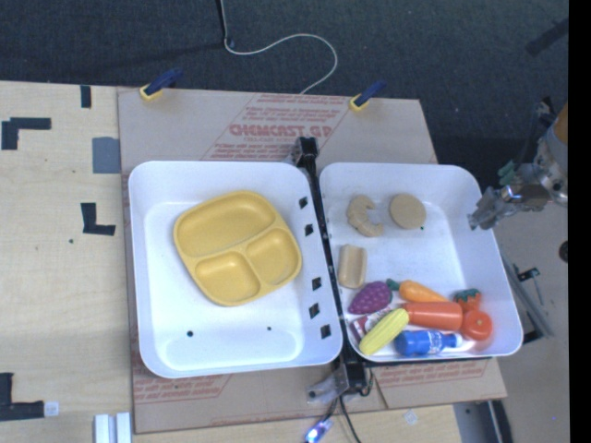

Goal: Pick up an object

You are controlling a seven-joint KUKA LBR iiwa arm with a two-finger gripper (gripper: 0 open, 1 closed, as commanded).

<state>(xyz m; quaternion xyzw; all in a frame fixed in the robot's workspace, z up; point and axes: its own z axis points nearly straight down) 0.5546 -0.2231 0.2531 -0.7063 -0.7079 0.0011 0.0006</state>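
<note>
**Choosing a pick from the right bin**

I take the black divider (317, 238) between the two bins as my landmark. Left of it, in the left bin (148, 247), lies a yellow sectioned plate (237, 245), flat and broad, a poor thing to pinch. Just right of the divider, in the right bin (462, 178), are a tan block (351, 267), a croissant-like piece (364, 215) and a round cookie (407, 211), each apart from its neighbours. Below them the toys crowd together: purple grapes (371, 296), a corn cob (383, 330), a blue bottle (427, 343), an orange carrot (421, 293), a red sausage (432, 316) and a tomato (476, 325), touching one another.

My gripper (488, 207) hangs at that bin's far right rim, well away from the divider, holding nothing; open or closed I cannot tell.

I judge the cookie or the tan block the best target: isolated, with room on both sides. I should centre above it, align across its narrow width, and descend straight before closing.
</note>
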